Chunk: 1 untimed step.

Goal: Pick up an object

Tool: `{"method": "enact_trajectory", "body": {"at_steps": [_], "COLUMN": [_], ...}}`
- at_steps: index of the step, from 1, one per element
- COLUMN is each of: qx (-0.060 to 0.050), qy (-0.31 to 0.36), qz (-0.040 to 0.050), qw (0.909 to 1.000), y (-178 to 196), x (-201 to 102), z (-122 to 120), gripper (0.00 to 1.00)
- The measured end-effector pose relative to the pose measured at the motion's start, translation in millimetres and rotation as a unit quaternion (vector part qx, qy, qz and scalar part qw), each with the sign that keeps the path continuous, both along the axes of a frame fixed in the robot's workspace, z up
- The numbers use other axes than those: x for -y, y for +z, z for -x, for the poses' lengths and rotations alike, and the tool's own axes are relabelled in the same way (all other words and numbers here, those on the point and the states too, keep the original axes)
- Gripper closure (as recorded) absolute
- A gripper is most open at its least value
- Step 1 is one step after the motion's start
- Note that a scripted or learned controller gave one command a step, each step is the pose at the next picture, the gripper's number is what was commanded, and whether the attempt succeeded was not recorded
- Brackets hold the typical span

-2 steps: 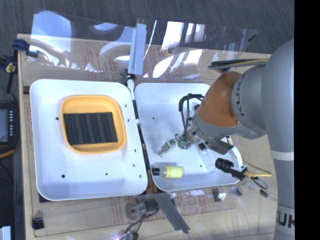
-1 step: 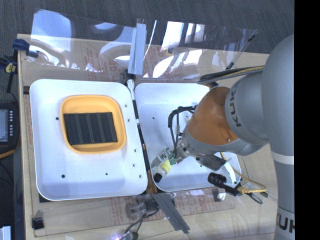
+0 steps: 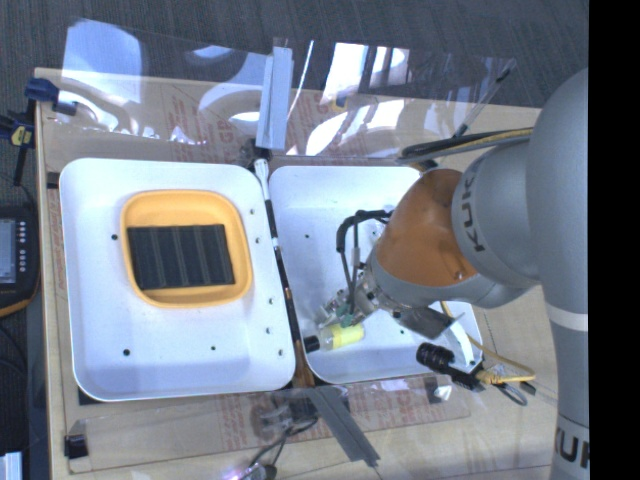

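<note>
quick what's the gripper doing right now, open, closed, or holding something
Gripper: cannot be told; it is low in the right bin, by a yellow object.

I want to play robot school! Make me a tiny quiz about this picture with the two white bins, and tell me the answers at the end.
1. True or false: the orange-rimmed tray with a dark slatted middle lies in the left white bin.
2. Pick one. The small yellow cylinder lies in: A) the left white bin, B) the right white bin, C) on the floor.
3. Fill the gap: the grey arm with the orange band hangs over the ____ bin.

Key: 1 true; 2 B; 3 right. The gripper sits low in the right bin, just above the yellow cylinder, and the view is too cluttered there to say whether it holds anything.
</note>
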State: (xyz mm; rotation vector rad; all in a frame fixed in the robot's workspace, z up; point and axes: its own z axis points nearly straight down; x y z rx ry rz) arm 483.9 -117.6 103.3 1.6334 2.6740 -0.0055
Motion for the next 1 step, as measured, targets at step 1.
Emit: {"method": "enact_trajectory", "body": {"at_steps": [1], "qx": [-0.004], "qy": [-0.080], "qz": [-0.0042], "qw": [0.9968], "y": [-12.0], "x": [53.2], "z": [-78.4], "gripper": [1.00]}}
